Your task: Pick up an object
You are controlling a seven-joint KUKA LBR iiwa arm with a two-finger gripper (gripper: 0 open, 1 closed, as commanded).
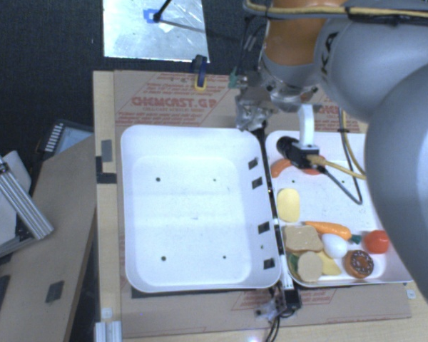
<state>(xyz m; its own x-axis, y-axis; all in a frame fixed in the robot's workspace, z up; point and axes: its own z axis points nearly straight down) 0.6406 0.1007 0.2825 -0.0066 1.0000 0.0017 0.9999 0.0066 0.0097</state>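
Note:
My gripper (pixel 251 117) hangs over the far end of the wall between the two bins, at the top left corner of the right bin (pixel 342 140). Nothing shows in its grasp. Just right of it in the right bin lie an orange piece (pixel 279 167) and a red piece (pixel 311 169), partly hidden by the wrist. Further forward lie a yellow oblong (pixel 288 204), a carrot (pixel 329 228), a bread slice (pixel 303 238), a white egg (pixel 335 246), a red tomato (pixel 376 241), a donut (pixel 359 263) and a tan disc (pixel 310 266).
The left bin (pixel 139 191) sits beside the right one on a cardboard sheet (pixel 164 98). Black clips (pixel 260 184) line the shared wall. The big grey arm covers the right side. A yellow-and-blue clamp (pixel 199 73) stands behind the bins.

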